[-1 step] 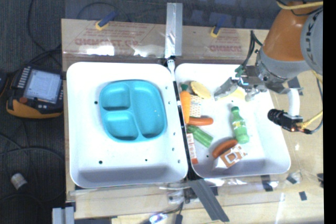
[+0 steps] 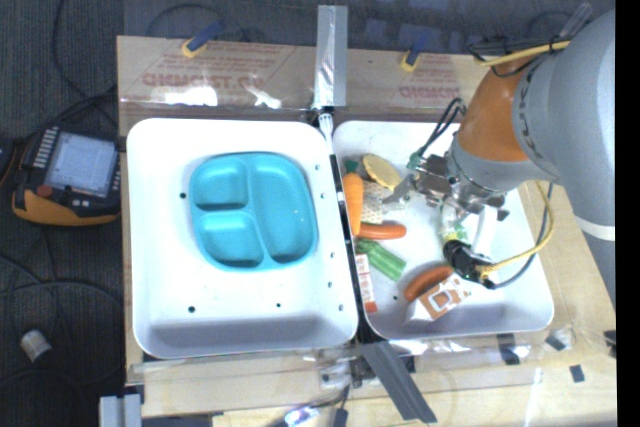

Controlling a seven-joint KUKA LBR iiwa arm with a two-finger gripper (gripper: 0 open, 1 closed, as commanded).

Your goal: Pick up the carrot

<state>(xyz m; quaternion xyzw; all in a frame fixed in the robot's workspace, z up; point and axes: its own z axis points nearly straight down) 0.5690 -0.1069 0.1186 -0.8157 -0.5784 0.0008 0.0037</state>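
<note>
The carrot (image 2: 352, 199) is a slim orange piece lying lengthwise against the left wall of the right bin (image 2: 520, 310). My gripper (image 2: 455, 215) hangs over the middle of that bin, under the orange wrist band, roughly a hand's width to the right of the carrot. Nothing of the carrot is at the gripper. Cables and the gripper body hide its tips.
Around the carrot lie a yellowish round piece (image 2: 380, 170), a red sausage (image 2: 382, 231), a green piece (image 2: 385, 261) and an orange-brown sausage (image 2: 428, 280) beside a small printed card (image 2: 445, 300). The left bin (image 2: 160, 315) holds a blue divided plate (image 2: 250, 210).
</note>
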